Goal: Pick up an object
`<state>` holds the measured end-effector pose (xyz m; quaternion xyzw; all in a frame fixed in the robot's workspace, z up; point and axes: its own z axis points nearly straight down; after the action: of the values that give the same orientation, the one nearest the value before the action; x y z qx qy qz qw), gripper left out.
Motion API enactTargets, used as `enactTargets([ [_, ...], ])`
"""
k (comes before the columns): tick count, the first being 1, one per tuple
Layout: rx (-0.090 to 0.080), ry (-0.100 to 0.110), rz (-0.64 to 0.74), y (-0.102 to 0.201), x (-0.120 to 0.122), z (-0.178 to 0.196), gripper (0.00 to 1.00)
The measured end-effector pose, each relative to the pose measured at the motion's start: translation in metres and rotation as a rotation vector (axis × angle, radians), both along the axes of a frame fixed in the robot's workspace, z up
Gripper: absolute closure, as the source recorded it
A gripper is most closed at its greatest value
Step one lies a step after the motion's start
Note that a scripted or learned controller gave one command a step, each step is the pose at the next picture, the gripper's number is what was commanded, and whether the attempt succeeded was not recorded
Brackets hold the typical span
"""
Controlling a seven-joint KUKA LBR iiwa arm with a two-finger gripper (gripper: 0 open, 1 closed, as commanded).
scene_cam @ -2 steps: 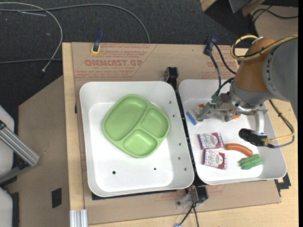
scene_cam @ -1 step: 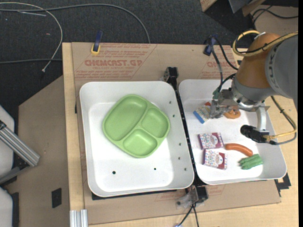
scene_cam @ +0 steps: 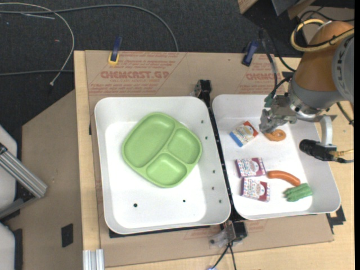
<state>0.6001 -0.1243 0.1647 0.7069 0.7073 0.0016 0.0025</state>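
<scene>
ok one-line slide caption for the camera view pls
Gripper poised over an orange ring in the right bin; green divided plate in the left bin.

Grey-and-orange arm (scene_cam: 329, 66) cut off at right edge; small orange curved object (scene_cam: 277, 135) partly hidden under gripper (scene_cam: 274, 122); packet printing too small to read.

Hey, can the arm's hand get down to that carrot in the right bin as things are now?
Probably yes. The carrot lies uncovered near the front of the right bin, with only a purple packet beside its left end. The hand hovers further back over an orange ring.
</scene>
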Motion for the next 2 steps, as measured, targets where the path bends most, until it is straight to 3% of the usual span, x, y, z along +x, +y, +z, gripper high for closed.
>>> enactTargets([
  [2,0.0,-0.003,0.002,0.009,0.012,0.106,1.0],
])
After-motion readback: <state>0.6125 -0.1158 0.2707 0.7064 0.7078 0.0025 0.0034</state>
